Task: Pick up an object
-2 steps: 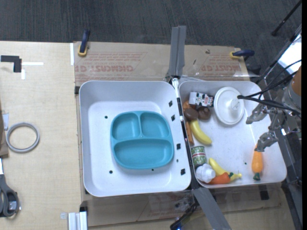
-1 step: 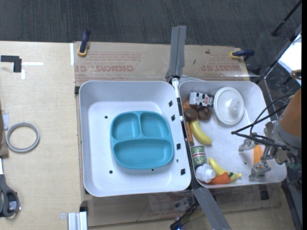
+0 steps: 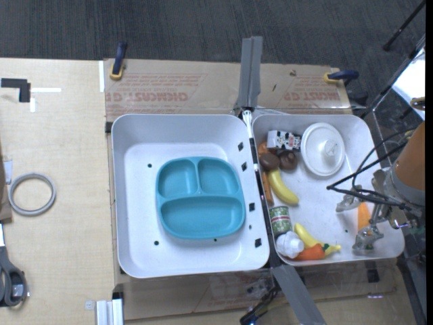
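Note:
The right bin (image 3: 352,131) holds several small things. A white round lid (image 3: 323,149) lies at its back, with a small black-and-white toy (image 3: 283,140) and two brown pieces (image 3: 279,160) to its left. A yellow banana (image 3: 282,188) lies along the left wall, above a green-labelled can (image 3: 279,218). At the front left sit a white ball-like piece (image 3: 289,245), a thin yellow piece (image 3: 306,235) and an orange carrot (image 3: 312,252). My gripper (image 3: 366,241) hangs low over the bin's front right corner. A small orange object (image 3: 364,215) lies just behind it, touching or nearly touching.
The left bin (image 3: 128,202) carries a teal divided plate (image 3: 200,197). A grey tape ring (image 3: 30,193) and scissors (image 3: 11,284) lie on the wooden bench at the left. Black cables (image 3: 365,168) stretch from the arm across the right bin's right side.

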Robot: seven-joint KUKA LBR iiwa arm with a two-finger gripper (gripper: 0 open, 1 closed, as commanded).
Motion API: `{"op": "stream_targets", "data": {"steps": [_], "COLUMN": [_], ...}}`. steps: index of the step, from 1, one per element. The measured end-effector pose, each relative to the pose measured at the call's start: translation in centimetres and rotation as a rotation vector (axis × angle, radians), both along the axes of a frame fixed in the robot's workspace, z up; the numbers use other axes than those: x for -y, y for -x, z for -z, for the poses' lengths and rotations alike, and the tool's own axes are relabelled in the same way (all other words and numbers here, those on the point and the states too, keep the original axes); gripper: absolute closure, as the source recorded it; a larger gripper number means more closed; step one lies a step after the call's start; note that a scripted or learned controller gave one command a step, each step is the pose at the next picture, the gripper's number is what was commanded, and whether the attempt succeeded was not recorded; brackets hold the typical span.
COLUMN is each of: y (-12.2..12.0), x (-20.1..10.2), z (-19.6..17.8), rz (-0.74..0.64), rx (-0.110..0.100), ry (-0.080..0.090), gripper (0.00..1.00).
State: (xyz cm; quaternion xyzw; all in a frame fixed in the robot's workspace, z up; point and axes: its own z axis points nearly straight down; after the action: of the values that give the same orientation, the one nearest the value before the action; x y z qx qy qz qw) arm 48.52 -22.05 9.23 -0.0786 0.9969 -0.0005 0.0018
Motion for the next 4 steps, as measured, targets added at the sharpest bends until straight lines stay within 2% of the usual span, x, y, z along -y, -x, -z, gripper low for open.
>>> {"op": "stream_targets", "data": {"steps": [1, 4], "y": [-0.06, -0.12], "x": [-0.08, -0.04], "z": [0.00, -0.05], "rz": [-0.018, -0.223], "rx": [0.000, 0.000], "ry": [0.000, 0.001], "gripper": [0.00, 0.00]}}
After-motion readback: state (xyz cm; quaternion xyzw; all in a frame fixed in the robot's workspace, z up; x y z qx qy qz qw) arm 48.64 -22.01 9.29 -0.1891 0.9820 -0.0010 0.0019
